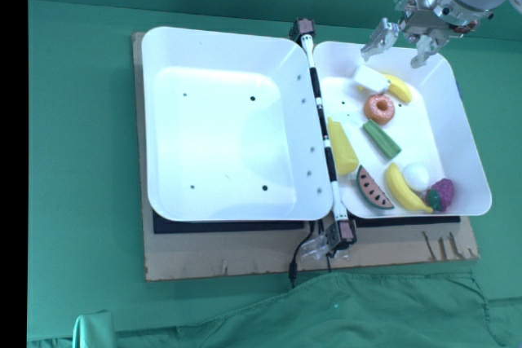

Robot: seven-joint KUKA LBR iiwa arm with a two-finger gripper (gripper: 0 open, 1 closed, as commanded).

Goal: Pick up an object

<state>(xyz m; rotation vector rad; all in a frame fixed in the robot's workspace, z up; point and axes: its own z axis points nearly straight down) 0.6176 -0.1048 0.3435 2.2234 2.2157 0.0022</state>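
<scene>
The white block (372, 78) sits at the back of the right bin (469, 144), touching a small banana (400, 88). The claw (403, 45) hangs just above it, spread wide, holding nothing. I'd drop straight down and straddle just the block. Left bin (220, 134) and green table (81, 134) alongside.

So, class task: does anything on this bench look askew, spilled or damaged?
Nothing stands out. The toy food lies loose inside the right bin, and the hand hovers open above its far edge.
</scene>
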